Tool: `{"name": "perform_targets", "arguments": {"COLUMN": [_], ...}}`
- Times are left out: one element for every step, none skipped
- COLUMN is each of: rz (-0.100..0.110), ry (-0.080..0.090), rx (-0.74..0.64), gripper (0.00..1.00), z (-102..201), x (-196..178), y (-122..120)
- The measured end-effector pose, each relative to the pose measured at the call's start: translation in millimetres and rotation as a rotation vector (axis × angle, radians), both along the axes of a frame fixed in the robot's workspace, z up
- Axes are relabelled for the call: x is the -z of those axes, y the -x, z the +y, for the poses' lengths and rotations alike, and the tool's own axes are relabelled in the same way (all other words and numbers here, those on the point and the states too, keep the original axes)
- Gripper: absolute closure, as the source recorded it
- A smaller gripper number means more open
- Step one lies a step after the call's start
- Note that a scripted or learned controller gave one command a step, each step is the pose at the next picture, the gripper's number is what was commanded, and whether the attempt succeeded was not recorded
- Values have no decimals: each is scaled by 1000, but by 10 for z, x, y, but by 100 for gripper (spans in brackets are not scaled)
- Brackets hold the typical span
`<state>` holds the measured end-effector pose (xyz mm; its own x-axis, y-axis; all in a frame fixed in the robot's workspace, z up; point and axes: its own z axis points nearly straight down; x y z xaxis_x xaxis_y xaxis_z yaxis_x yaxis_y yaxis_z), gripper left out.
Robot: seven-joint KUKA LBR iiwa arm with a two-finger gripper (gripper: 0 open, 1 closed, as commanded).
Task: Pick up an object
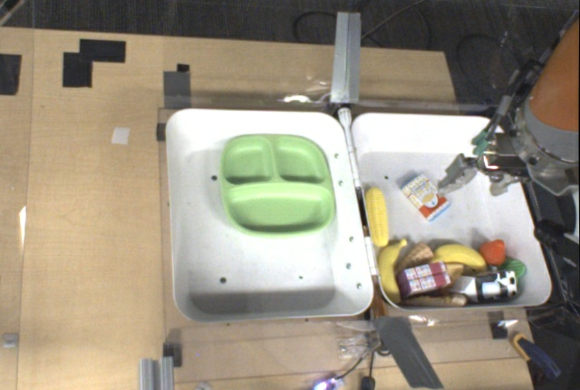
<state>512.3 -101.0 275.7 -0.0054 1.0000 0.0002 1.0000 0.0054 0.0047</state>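
My gripper [478,178] hangs over the right bin [399,136], near its right side, with its fingers apart and nothing between them. A small white, orange and blue carton [424,195] lies just to the left of the left finger [456,173], apart from it. Along the bin's front lie two bananas [460,254], a maroon box [424,277], a red-orange vegetable [493,250], a green piece [515,268] and a dark can [495,287]. An ear of corn [376,214] rests against the bin's left wall.
The left bin [195,225] holds a green divided plate [275,181]. A metal post [346,57] stands behind the wall between the bins. The grey arm with its orange band [555,93] comes in from the right edge.
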Motion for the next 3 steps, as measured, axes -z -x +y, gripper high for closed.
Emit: {"name": "perform_targets", "arguments": {"rz": [-2, -4, -1], "ry": [2, 3, 2], "rx": [-226, -136, -231], "gripper": [0, 0, 0], "z": [-142, -311, 129], "x": [-904, -1612, -422], "y": [-33, -87, -481]}}
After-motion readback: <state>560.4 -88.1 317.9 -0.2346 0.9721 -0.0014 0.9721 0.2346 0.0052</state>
